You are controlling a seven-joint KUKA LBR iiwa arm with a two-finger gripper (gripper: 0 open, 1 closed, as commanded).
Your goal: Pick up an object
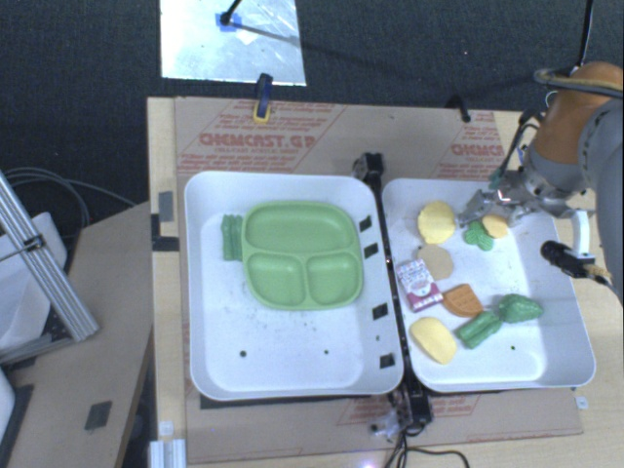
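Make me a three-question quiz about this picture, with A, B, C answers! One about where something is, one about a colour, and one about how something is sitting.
1. Where is the green divided tray?
A. In the left bin
B. In the right bin
C. On the floor

2. What colour is the band above the arm's wrist?
A. Blue
B. Orange
C. Purple

3. How does the green divided tray sit?
A. Flat, open side up
B. Upside down
C. Standing on its edge

Answers:
1. A, since it lies in the left bin, beside a small green piece.
2. B, the band shows orange against the grey arm.
3. A, its three compartments face up.
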